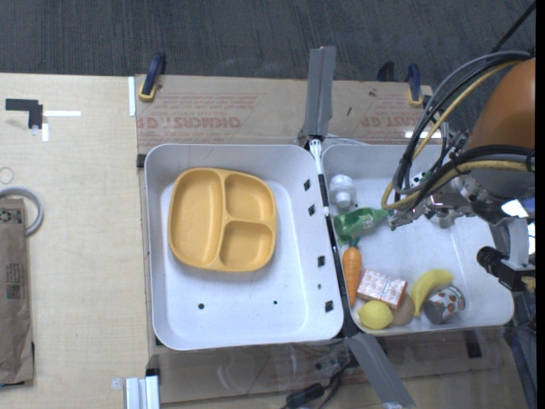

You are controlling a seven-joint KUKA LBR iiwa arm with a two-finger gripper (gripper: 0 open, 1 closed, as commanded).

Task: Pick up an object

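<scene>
Where legible, cardboard point(204, 109) reads perhaps "CHEMCAT".

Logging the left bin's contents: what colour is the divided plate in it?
Yellow-orange all over; the divided plate shows plainly in the camera view.

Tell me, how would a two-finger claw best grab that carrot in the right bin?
Probably from straight above, at the carrot's thick upper half, fingers closing across its width. It lies flat and lengthwise beside the bin's dividing wall, with the small box touching its lower end, so the middle-to-top part looks freest, though the wall side is tight.
</scene>
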